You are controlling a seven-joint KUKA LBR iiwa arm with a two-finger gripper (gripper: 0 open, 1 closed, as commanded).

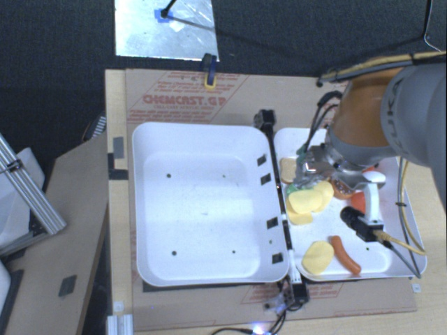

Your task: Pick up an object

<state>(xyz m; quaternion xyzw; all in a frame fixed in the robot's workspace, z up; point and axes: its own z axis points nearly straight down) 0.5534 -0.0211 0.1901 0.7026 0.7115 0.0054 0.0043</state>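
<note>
We see the grey arm (391, 110) with its orange band reaching in from the right and bending down over the right bin (398, 267), where all the loose things lie. Its gripper (311, 175) sits low at the bin's left side, directly above a cluster of pale yellow pieces (307, 202) that lie against the divider between the two bins. We cannot tell what state the gripper is in, nor whether it is touching the yellow cluster, because the wrist hardware covers that spot. Another yellow piece (318, 257) rests near the front edge of the same bin, and just beside it on the right lies an orange sausage-shaped object (346, 255), set at a slant. A small bit of red-orange (357, 201) peeks out beside the white part of the wrist, too hidden to identify. A yellow cable (408, 239) loops over the bin's right rim. The left bin (202, 208) shows its bare white floor. Beyond the bins, a shiny metal sheet (164, 19) lies on the dark floor.
</note>
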